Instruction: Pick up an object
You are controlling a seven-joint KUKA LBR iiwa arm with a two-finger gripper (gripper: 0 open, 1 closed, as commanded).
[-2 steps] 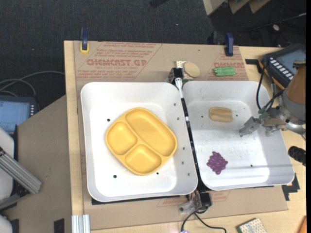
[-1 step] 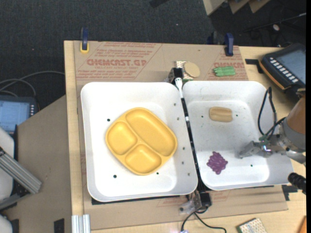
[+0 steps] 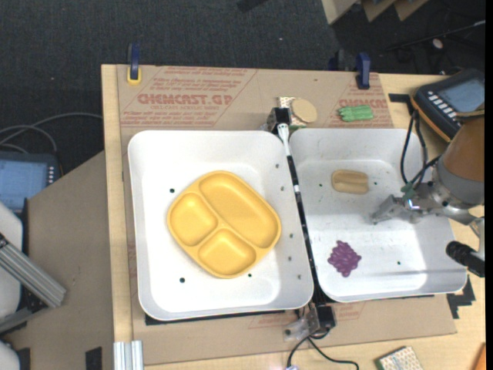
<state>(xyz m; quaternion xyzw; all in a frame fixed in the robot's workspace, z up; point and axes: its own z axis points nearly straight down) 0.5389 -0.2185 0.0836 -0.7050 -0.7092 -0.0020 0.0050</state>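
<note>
Purple, knobbly and small, the grape cluster [image 3: 343, 257] lies in the right bin [image 3: 370, 284], toward the near part of its floor, and I take that bin as my landmark for everything else. My hand [image 3: 381, 214] is low over the bin's middle, with the grey fingers pointing toward the bin's left wall; from this slant I cannot tell whether they are spread or closed, and nothing sits between them that I can see. A tan bread roll [image 3: 350, 181] rests toward the bin's far side, just beyond my hand, while the grapes lie on the near side of it. Either would do, and both are close. Left of the bin, the second bin [image 3: 154, 206] carries a yellow divided plate [image 3: 223, 223], which looks too broad for my fingers. To do this well, I judge I should pick one target, centre squarely above it, come straight down until the fingertips straddle it, and close only then, since a slanted approach would likely nudge it aside.
</note>
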